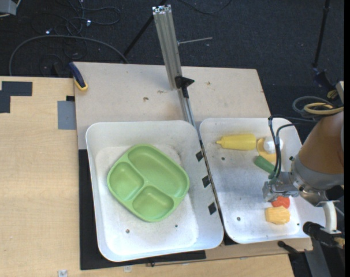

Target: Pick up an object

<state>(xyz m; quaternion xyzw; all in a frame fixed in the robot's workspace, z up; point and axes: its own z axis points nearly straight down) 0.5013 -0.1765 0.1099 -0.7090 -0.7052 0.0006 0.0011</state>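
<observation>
Just below the gripper (277, 194), toward the near edge of the right bin (238, 224), lies a yellow-orange piece (278, 214), and a small red piece (280, 201) sits right at the fingertips, touching or nearly so. Whether the gripper is parted or closed cannot be told from this angle, and nothing is clearly seen between its tips. Just beyond the gripper a green stick-shaped item (264, 164) lies at a slant, and farther still a yellow bottle-like object (238, 142) rests near the bin's far wall. Well off to the gripper's side, in the left bin (105, 235), sits a green divided plate (148, 182).
</observation>
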